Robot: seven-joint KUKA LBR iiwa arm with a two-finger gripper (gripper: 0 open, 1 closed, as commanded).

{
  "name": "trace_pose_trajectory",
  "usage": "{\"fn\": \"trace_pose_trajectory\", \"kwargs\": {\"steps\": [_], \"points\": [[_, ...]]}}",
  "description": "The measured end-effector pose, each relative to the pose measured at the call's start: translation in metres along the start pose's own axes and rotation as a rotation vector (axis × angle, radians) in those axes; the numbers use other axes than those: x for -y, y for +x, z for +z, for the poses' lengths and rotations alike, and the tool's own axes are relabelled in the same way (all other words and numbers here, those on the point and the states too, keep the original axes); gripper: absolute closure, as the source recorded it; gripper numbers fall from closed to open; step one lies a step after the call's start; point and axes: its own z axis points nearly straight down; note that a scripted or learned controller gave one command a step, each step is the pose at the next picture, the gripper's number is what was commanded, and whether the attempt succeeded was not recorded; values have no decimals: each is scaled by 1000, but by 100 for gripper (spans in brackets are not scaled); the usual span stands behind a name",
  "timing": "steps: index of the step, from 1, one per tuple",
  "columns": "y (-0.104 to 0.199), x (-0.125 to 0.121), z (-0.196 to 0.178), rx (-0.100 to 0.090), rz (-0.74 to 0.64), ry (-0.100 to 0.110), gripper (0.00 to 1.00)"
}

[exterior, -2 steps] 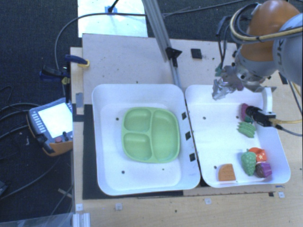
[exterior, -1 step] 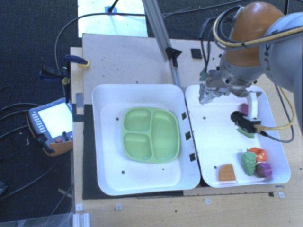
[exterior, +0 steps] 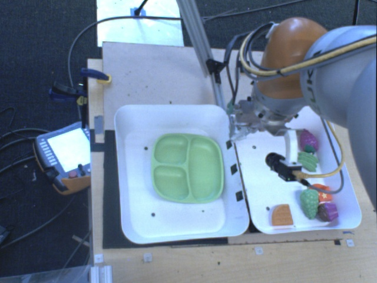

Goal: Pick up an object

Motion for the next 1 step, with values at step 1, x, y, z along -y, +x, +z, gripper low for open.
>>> {"fn": "trace_pose_trajectory", "kwargs": {"steps": [1], "points": [[43, 30, -5, 0, 0, -1, 100]]}}
